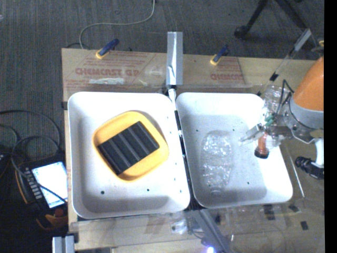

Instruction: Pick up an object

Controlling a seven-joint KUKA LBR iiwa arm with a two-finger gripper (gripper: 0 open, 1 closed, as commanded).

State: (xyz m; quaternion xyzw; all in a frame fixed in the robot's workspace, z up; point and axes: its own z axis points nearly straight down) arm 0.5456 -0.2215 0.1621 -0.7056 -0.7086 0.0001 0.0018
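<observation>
A crumpled clear plastic bottle (pixel 217 159) lies lengthwise in the middle of the right bin (pixel 279 191). In the left bin (pixel 79 194) rests a yellow block with a black ribbed top (pixel 130 144). My gripper (pixel 263 136) hangs over the right bin's right side, just right of the bottle and apart from it. A small red-brown thing (pixel 260 152) shows directly under the gripper; I cannot tell whether it is held or lying on the bin floor.
A metal divider post (pixel 174 57) stands behind the seam between the bins. Two clamps (pixel 107 48) (pixel 219 55) grip the board at the back. Cables and a lit tablet (pixel 47 179) lie on the floor to the left.
</observation>
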